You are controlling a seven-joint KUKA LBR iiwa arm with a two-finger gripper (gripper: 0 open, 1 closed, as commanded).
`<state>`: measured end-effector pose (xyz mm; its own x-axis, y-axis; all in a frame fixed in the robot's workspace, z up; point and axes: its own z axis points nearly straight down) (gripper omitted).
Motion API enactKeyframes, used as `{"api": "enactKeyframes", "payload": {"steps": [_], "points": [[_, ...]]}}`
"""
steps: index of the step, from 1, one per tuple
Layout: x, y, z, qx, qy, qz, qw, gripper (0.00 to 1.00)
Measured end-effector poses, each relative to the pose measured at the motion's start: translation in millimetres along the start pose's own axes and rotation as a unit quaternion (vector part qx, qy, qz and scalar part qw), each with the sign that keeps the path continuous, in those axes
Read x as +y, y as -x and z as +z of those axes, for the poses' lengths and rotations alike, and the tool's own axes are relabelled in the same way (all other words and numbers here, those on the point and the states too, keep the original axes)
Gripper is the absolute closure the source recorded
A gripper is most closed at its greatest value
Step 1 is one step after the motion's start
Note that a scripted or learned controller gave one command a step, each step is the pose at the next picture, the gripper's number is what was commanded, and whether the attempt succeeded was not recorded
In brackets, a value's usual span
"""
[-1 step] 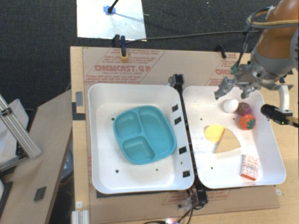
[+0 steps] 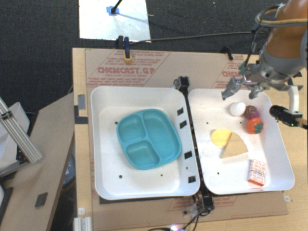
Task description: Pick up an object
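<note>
The arm [image 2: 288, 28] runs off the right edge, its upper part cut away. Print on the small packet [image 2: 257, 172] is too small to read. The yellow disc [image 2: 220, 137] lies partly under the tan wedge [image 2: 235, 147].

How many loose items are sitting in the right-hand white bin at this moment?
6: white egg, purple lump and orange-red tomato near the far edge; yellow disc touching tan wedge mid-bin; small red-and-white packet at the near corner.

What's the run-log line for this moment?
gripper: open, holding nothing | position: above right bin far edge | nearest: white egg | left bin: teal tray
</note>
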<state>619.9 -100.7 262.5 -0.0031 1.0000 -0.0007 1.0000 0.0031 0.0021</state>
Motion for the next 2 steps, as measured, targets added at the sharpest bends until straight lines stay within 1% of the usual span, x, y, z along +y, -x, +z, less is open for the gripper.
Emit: {"api": "enactKeyframes", "payload": {"steps": [1,2], "points": [[-9,1,59,0.001,-0.003,0.001,1.0000,0.00],[-11,-9,107,0.001,-0.002,0.001,1.0000,0.00]]}}
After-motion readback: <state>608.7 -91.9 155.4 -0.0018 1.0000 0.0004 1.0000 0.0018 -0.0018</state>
